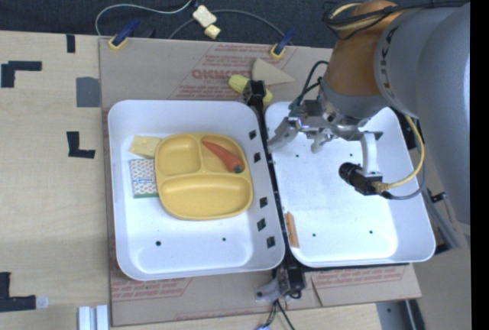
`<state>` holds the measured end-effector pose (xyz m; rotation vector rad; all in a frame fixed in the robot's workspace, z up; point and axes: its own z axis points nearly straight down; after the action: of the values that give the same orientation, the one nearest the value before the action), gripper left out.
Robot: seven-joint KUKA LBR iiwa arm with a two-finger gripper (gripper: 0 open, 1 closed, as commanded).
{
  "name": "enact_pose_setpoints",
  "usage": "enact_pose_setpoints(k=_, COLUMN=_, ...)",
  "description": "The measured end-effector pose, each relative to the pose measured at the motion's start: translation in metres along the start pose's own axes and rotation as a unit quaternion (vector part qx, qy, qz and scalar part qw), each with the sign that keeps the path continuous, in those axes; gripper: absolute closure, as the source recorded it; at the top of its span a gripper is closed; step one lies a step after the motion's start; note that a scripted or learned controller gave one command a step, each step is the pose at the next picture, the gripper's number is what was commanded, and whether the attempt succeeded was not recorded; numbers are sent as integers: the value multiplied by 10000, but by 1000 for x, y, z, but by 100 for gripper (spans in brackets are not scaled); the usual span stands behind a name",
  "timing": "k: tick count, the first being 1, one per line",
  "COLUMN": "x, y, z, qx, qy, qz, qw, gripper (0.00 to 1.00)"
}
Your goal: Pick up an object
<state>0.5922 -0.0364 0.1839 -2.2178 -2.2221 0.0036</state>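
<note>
Camera view: red-orange carrot lying in yellow tray; end effector state unclear.

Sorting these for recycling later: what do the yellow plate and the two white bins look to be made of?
The yellow plate looks like moulded plastic, matte: uniform colour, rounded divider ridges between compartments. The white bins, left and right, seem thin plastic too, smooth with soft rounded rims, though painted metal cannot be ruled out.

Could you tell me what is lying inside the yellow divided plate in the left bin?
The yellow divided plate holds a red chili pepper with a green stem in its upper right compartment. The other compartments show bare yellow. Whatever is under the plate is covered.
</note>
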Motion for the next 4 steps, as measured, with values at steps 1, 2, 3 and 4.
enact_pose_setpoints(k=1, x=-61, y=47, z=85, qx=-6, qy=-12, qz=24, qw=10000, gripper=0)
enact_pose_setpoints(k=2, x=-60, y=74, z=99, qx=2, qy=-3, qz=-6, qw=10000, gripper=0)
enact_pose_setpoints(k=3, x=-3, y=21, z=-7, qx=-35, qy=14, qz=-19, qw=10000, gripper=0)
enact_pose_setpoints(k=4, x=-61, y=44, z=72, qx=-1, qy=-11, qz=22, qw=10000, gripper=0)
